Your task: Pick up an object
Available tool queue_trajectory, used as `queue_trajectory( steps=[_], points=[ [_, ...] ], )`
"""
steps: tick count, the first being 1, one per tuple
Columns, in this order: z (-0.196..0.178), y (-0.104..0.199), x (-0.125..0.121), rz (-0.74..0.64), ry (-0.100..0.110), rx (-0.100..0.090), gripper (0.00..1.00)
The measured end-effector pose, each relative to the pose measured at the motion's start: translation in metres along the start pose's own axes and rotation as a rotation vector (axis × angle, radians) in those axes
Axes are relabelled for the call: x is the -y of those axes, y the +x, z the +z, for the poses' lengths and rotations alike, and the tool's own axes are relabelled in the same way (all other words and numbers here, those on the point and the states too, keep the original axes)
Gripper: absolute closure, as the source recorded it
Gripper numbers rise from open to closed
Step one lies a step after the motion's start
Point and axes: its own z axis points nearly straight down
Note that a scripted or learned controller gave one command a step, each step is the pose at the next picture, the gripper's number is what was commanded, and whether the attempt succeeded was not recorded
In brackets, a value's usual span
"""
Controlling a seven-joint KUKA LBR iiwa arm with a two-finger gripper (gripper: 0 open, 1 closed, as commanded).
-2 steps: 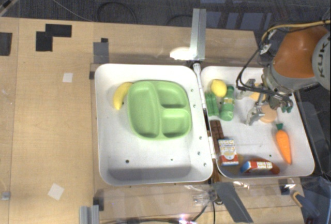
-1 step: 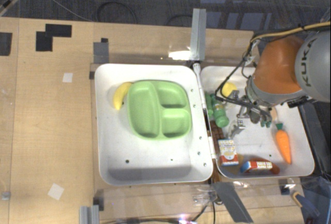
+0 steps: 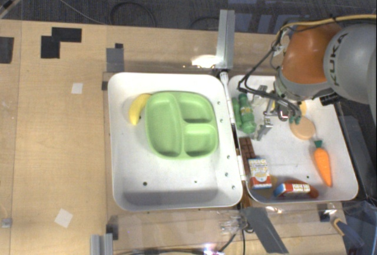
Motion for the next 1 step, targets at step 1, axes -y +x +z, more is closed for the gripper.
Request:
queue_trajectory(
  steps=[1],
  points=[
    [-0.0025,0.1162,0.0352,-0.034,0.0,0.019,0.0]
  ],
)
